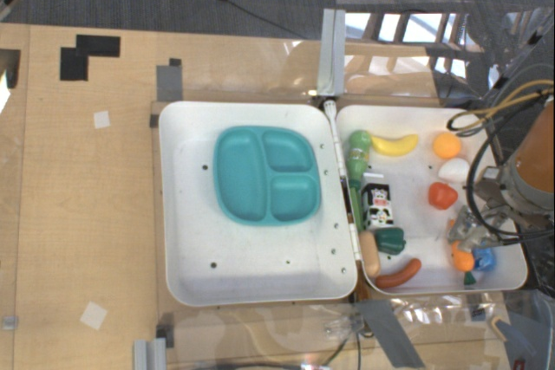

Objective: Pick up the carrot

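Note:
The carrot [464, 260] is a small orange piece with a green stem end, lying in the near right corner of the right bin [408, 121]. A blue object [485, 258] rests against its right side. My gripper [460, 230] hangs just above and slightly behind the carrot, at the end of the grey arm with the orange band [535, 153] coming in from the right. Cables and the wrist hide the tips, and nothing shows as held.
The right bin also holds a banana [395, 145], an orange [447, 146], a white item [453, 170], a red fruit [441, 196], a green vegetable [357, 153], a cow-print carton [376, 204] and a sausage [397, 274]. A teal divided plate [264, 174] lies in the left bin [186, 212].

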Controlling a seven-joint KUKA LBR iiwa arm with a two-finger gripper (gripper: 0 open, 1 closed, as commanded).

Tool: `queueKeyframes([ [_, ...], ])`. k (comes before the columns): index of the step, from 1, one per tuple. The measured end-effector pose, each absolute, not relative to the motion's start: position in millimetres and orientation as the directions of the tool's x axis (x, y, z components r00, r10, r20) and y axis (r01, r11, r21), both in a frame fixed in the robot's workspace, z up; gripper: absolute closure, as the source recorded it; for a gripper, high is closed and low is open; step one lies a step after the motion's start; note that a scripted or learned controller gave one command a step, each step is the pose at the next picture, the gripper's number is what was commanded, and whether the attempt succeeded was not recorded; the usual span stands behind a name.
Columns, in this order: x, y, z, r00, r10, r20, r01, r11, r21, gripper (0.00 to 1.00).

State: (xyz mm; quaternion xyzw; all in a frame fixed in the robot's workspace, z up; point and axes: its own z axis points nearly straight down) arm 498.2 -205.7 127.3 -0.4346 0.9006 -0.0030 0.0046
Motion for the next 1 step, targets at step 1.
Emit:
queueKeyframes([
  [1,510.5,-156.0,142.8,-0.763,-0.647,-0.009,-0.647,0.763,-0.007,1.0],
])
